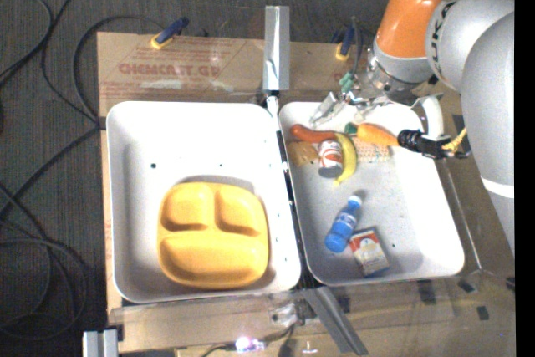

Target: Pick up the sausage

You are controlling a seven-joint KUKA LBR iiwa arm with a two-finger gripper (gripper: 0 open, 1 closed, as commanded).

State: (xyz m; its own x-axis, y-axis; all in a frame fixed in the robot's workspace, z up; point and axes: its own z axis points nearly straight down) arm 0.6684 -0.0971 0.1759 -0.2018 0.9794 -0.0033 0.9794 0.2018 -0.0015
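The sausage [308, 132], a short reddish-orange link, lies near the back left corner of the right bin [418, 213]. Its right end touches a small red and white can [332, 155]. My gripper [343, 103] hangs over the bin's back edge, just above and to the right of the sausage. Its fingers are spread open and nothing sits between them. The grey arm with its orange band [418, 4] comes in from the upper right.
A banana [348, 158] and a carrot [378, 134] crowd the sausage's right side. Toward the front lie a blue bottle [343, 223] and a small box [369, 252]. The left bin [134, 146] holds a yellow divided plate [215, 232].
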